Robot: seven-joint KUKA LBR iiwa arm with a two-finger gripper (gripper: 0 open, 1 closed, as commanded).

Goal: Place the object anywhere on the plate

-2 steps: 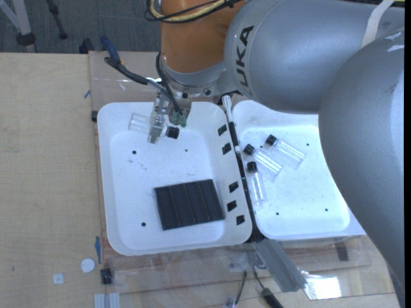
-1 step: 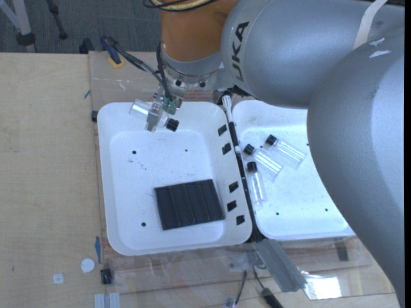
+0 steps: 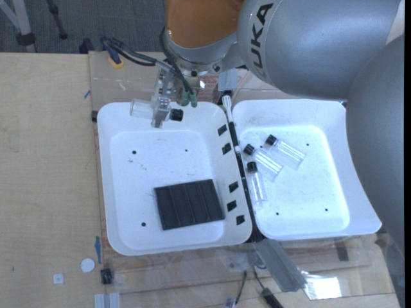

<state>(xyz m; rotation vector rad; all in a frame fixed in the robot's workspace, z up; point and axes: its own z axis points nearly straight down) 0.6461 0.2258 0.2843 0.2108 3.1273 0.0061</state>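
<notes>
A black ribbed plate lies flat in the near half of the left bin. My gripper hangs over the far edge of that bin, well behind the plate. A clear vial with a black cap lies crosswise between its fingers, its clear body sticking out to the left and the cap to the right. The gripper is shut on this vial. The arm's orange band and grey body cover the top of the view.
Three more clear vials with black caps lie in the right bin. A black-clipped divider runs between the bins. Small bits lie on the bench at the lower left.
</notes>
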